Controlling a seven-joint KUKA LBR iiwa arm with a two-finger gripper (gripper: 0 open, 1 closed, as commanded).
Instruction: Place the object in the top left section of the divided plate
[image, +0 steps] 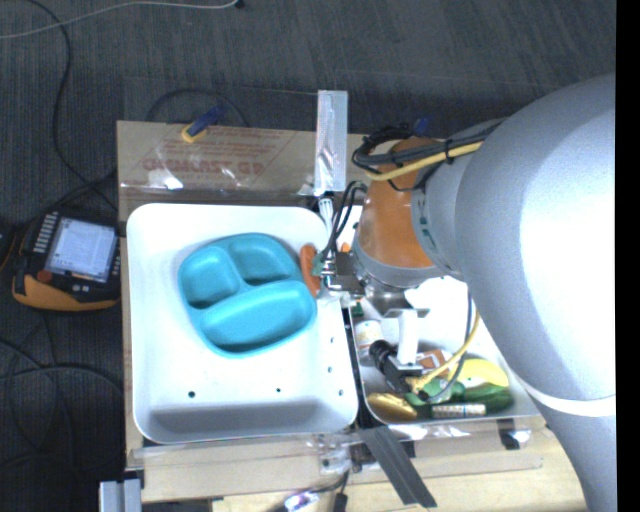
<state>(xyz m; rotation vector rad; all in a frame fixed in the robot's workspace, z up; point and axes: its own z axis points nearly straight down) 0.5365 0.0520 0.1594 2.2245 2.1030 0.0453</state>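
The blue divided plate (245, 292) lies in the left white bin (170, 400), with two small sections at its far side and one large section in front. A small orange object (308, 268) sits just off the plate's right rim, against the bin's right wall. My gripper (372, 312) hangs below the orange-banded wrist (385, 225), over the near-left part of the right bin (375, 405), just right of the orange object. The wrist hides whatever is under it. All three plate sections look bare.
The right bin holds a clutter of small things: a yellow piece (487, 375), a green piece (440, 385), a pen-like stick (462, 408) and a brownish piece (395, 405). A clear plastic bag (225, 160) lies behind the left bin. The arm's big grey body covers the right side.
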